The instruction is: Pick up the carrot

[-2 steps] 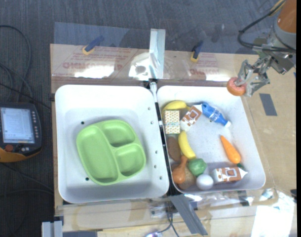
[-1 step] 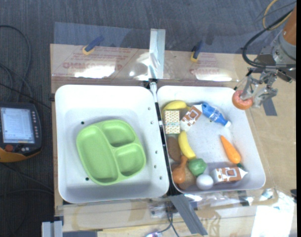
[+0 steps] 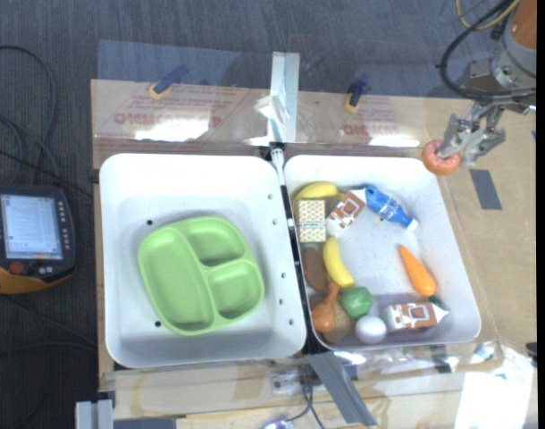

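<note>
Camera view, looking down at a slant
Arm: grey KUKA arm with orange band, entering at the upper right corner, wrist above the bench outside the bins.
Gripper (image 3: pixel 470 143): pointing down over the bench just beyond the far right corner of the right bin; whether its fingers are apart or together cannot be told, as they blur into the bench behind them.
Orange ring-shaped item (image 3: pixel 440 158): on the bench, just left of and below the gripper, close to its tips; contact cannot be told.
Carrot (image 3: pixel 416 271): orange, tapered, lying at a slant in the right bin, well below and a little left of the gripper, apart from it.
Right bin (image 3: pixel 458 250): white, shallow, below and left of the gripper.
Blue bottle (image 3: pixel 385 206): in the right bin, left of and below the gripper, above the carrot.
Small cartons: one (image 3: pixel 347 211) beside the bottle, one (image 3: pixel 412 316) lying near the bin's near wall, below the carrot.
Bananas: one (image 3: pixel 317 189) at the bin's far left, one (image 3: pixel 337 263) further down.
Green round item (image 3: pixel 356 301) and white ball (image 3: pixel 371 329): near edge of the bin, far below and left of the gripper.
Left bin (image 3: pixel 121 239): white, far left of the gripper.
Green divided plate (image 3: pixel 201 273): three compartments, in the left bin.
Teach pendant (image 3: pixel 27 237): on the dark floor, farthest left of the gripper.
</note>
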Controlling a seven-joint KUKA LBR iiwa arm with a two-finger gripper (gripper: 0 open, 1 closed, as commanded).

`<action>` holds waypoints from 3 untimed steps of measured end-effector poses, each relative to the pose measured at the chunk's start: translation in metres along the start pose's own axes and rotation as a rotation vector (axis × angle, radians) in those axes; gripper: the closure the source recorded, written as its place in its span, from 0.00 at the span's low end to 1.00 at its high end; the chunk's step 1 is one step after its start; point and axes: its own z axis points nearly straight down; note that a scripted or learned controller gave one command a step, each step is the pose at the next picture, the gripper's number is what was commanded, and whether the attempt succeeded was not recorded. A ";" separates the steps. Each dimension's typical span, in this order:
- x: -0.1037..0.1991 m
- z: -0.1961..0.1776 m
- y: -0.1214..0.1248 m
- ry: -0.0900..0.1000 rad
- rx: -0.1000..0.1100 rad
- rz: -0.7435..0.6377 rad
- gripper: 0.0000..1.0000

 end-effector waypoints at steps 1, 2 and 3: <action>0.015 0.048 0.034 -0.001 -0.006 -0.372 1.00; 0.013 0.037 0.033 -0.005 -0.002 -0.370 1.00; 0.011 0.028 0.032 -0.009 -0.001 -0.367 1.00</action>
